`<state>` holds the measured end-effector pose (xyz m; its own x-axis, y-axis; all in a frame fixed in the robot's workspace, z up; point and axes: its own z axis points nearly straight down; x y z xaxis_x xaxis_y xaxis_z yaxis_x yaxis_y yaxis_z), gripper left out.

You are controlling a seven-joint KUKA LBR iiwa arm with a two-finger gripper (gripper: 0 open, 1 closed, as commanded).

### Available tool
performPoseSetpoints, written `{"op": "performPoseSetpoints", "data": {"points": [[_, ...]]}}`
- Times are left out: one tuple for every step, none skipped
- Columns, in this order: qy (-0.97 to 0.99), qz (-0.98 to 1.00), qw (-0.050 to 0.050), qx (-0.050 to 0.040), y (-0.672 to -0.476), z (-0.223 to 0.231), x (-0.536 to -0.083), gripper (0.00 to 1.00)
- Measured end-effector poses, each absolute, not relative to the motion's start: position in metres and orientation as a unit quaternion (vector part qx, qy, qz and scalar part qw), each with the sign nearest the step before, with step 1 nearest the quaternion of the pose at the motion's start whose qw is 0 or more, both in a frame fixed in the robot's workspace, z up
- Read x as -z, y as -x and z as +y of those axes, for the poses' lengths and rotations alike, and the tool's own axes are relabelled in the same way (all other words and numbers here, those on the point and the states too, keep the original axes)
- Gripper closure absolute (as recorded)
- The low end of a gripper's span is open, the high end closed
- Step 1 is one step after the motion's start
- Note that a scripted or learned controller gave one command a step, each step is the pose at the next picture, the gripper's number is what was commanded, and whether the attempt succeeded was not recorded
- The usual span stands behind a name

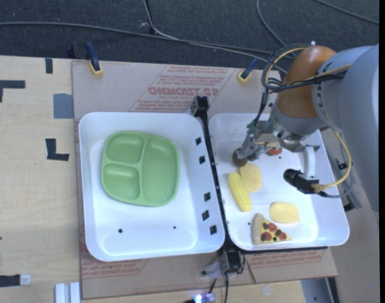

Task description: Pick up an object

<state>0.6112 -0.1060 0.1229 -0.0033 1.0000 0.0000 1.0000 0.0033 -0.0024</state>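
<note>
reaching into the right bin (331, 232), the gripper (246, 158) hangs just above a round yellow piece (252, 178), beside the corn (239, 191). how far it is open, one cannot tell; nothing looks held.

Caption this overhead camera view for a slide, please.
Gripper poised over toy foods in the right bin; green divided plate sits in the left bin.

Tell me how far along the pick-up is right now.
Early stage. The arm has reached into the right bin and the hand sits low, just above the pale yellow piece beside the corn. Nothing looks lifted: the lemon and pizza slice lie on the bin floor. Gripping and raising remain.
</note>
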Motion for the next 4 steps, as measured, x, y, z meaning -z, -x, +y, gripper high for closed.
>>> {"op": "performPoseSetpoints", "data": {"points": [[0.706, -0.708, -0.001, 0.0011, -0.617, -0.098, -0.171, 1.00], [0.707, -0.708, -0.002, 0.0014, -0.618, -0.097, -0.224, 1.00], [0.705, -0.709, 0.001, -0.0002, -0.596, -0.038, -0.221, 1.00], [0.705, -0.710, 0.001, -0.0001, -0.577, 0.017, -0.231, 1.00]]}}
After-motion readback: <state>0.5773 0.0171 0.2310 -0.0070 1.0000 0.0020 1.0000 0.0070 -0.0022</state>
